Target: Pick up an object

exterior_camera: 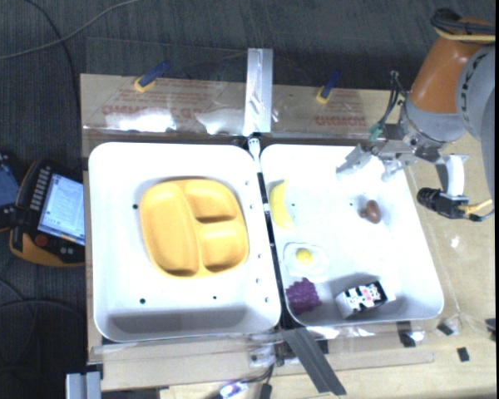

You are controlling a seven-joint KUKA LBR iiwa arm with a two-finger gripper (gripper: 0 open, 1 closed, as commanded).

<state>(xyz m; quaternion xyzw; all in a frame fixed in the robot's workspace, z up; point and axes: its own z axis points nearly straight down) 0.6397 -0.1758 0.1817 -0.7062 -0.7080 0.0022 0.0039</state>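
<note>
- Objects for picking lie loose in the right bin (416,248), and none is lifted: they sit scattered and unaligned, which reads as stock dropped in for random grasp attempts rather than arranged.
- Largest thing on the bench is the yellow divided tray (195,225), flat in the middle of the left bin (116,306), apart from the pick items.
- Next, the arm (449,81) reaches in over the right bin's far right corner, orange band uppermost, wrist tipped down and toward the bin's interior.
- Its gripper (373,161) hangs just inside the far wall of the right bin; the fingers look spread with nothing between them, so I judge it released and empty.
- A yellow banana-like piece (277,204) lies against the right bin's left wall.
- A fried-egg toy (304,258) rests near the bin's left side, below the banana piece.
- A small black-and-white printed box (362,297) sits toward the near edge, tilted.
- A purple grape cluster (302,293) lies at the near left corner, just beside the egg.
- Smallest, a brown rounded object (372,211) sits in open floor near the bin's middle right, closest to the gripper and likely the easiest target.
</note>
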